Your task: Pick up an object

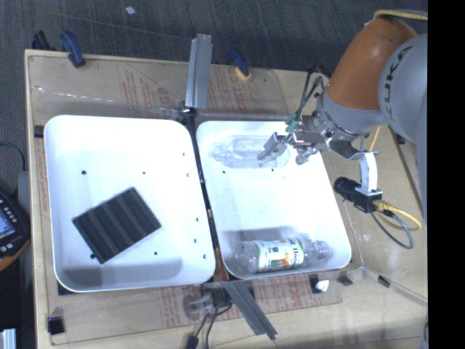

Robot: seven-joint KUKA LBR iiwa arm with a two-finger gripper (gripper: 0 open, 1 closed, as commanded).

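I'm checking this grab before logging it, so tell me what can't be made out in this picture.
- Gripper: small and blurred over the clear bottle in the right bin; contact or grip cannot be told.
- Clear bottle: see-through against white, outline faint; its near end is covered by the gripper.
- Labelled bottle: label print too small to read.
- Arm: cut off by the right edge.

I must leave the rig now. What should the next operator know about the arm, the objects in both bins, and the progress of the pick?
End effector: low over the far part of the right bin, at the clear plastic bottle lying there. I cannot tell whether it grips the bottle.
Other things: a labelled bottle lies on its side along the near wall of the right bin; a dark ribbed panel lies flat in the left bin.
Done: no pick is confirmed.
Left: grasp one object and lift it.
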